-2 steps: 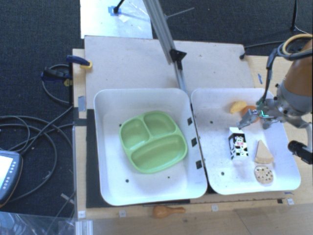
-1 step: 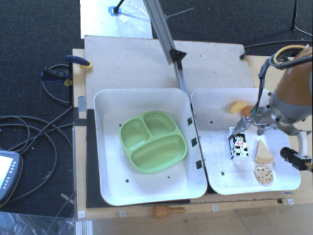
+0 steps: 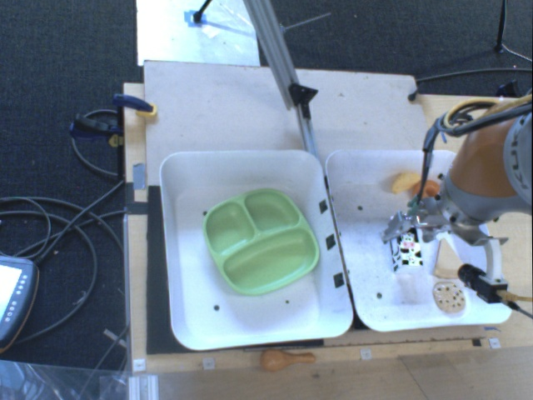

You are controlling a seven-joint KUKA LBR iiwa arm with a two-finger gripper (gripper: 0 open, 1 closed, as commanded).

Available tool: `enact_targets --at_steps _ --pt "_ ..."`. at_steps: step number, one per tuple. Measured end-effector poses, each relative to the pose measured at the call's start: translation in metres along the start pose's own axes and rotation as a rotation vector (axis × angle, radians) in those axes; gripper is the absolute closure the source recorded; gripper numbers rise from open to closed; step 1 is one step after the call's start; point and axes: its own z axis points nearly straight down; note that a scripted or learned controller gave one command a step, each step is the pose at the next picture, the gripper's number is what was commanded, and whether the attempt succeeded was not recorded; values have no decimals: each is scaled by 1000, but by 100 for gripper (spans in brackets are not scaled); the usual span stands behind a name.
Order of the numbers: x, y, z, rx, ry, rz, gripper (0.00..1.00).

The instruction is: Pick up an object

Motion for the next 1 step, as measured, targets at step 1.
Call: enact_targets --at_steps 1 --pt "0 0 32 -2 -1 0 0"
